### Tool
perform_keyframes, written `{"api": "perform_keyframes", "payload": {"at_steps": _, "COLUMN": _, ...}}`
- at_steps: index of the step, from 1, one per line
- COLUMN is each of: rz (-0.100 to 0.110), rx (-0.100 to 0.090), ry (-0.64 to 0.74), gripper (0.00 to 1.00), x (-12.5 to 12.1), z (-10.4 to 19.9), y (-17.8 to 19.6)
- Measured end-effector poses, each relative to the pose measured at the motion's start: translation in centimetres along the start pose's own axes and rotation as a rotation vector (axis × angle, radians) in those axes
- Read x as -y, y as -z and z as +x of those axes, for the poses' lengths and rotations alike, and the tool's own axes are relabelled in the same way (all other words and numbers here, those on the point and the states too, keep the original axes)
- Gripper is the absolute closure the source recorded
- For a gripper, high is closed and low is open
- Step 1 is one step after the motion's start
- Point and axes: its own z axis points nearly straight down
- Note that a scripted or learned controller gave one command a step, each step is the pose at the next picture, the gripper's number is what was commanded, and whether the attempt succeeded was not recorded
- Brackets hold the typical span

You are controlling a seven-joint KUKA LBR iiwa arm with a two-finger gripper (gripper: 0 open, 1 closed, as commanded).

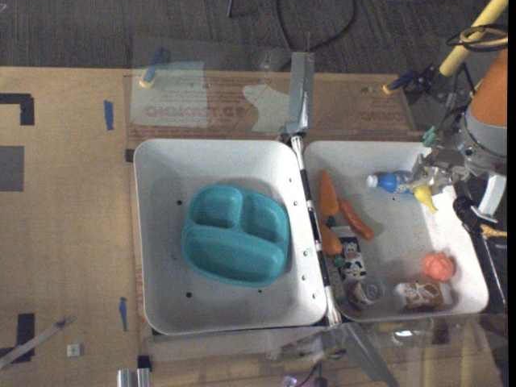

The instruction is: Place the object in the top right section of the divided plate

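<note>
A teal divided plate (pixel 235 234) lies in the left white bin (pixel 161 168), with two small sections on its far side and one large section on the near side. My gripper (pixel 430 177) hangs over the far right part of the right bin (pixel 472 297). A small yellow object (pixel 426 197) sits right at its tip, and a blue-and-white bottle (pixel 391 182) lies just to its left. Whether the yellow object is gripped or only lies underneath is not visible.
The right bin also holds orange carrot-like pieces (pixel 328 196) along its left wall, a cow-patterned item (pixel 352 260), a small can (pixel 369 290), a brown-and-white carton (pixel 421 295) and a pink-orange lump (pixel 438 266). A metal divider (pixel 300 103) runs between the bins.
</note>
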Motion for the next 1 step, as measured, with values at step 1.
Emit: {"api": "perform_keyframes", "payload": {"at_steps": 1, "rz": 0.0, "rx": 0.0, "ry": 0.0, "gripper": 0.0, "x": 0.0, "z": 0.0, "y": 0.01}}
